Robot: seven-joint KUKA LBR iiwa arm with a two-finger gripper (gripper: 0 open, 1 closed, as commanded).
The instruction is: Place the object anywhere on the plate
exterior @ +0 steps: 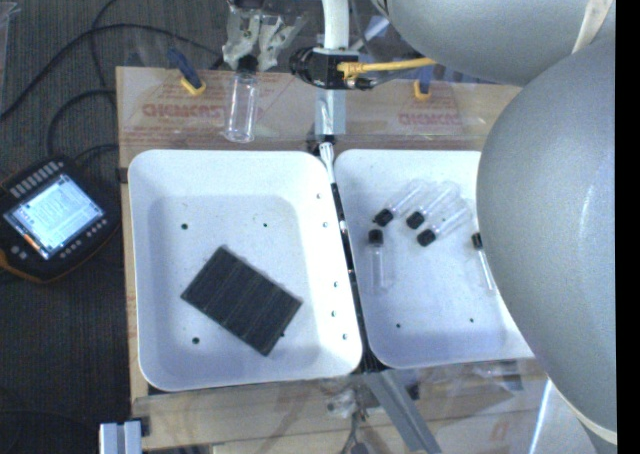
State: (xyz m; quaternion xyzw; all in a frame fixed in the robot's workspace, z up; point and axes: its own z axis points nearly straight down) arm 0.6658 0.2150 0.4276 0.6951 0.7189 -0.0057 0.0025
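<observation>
The big grey arm point(555, 242) is the closest thing to the lens, bulging in from the right and covering part of the right bin point(440, 332). Way up at the top, the tool point(252, 54) hangs past the bins' far edge, and there's a clear vial point(240, 107) right under its fingers, upright-ish over the tabletop point(290, 117). The vial's top looks like it sits between the fingers, so I'd say the tool is holding it, narrow grip. The plate point(241, 300) is a dark ribbed rectangle lying at a slant on the floor of the left bin point(160, 202), well apart from the vial. In the right bin there's a cluster of more clear vials with black caps point(412, 222), lying on their sides near the bin's middle. A teach pendant point(52, 214) with a lit screen sits off to the left on the dark floor.
</observation>
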